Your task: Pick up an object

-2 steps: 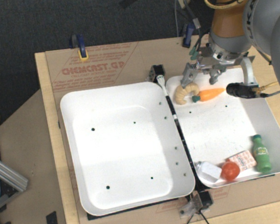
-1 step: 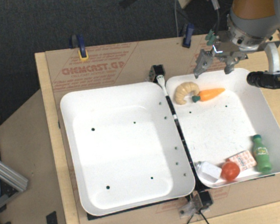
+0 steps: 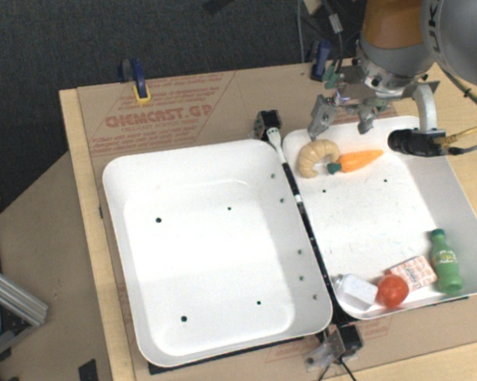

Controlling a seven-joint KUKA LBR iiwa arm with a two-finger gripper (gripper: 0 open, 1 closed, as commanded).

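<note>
My gripper (image 3: 340, 124) hangs over the far end of the right bin (image 3: 464, 197), open, with nothing between its fingers. Just below it lie a pale croissant (image 3: 315, 156) and an orange carrot (image 3: 359, 160), side by side and touching. At the bin's near end are a green bottle (image 3: 445, 260), a red tomato (image 3: 393, 290), a red-and-white packet (image 3: 416, 273) and a white tub (image 3: 354, 290).
The left bin (image 3: 127, 245) sits beside the right one, sharing a black divider strip (image 3: 301, 211). Both rest on a cardboard sheet (image 3: 165, 107) held by a blue clamp (image 3: 139, 78) at the back. The middle of the right bin has free floor.
</note>
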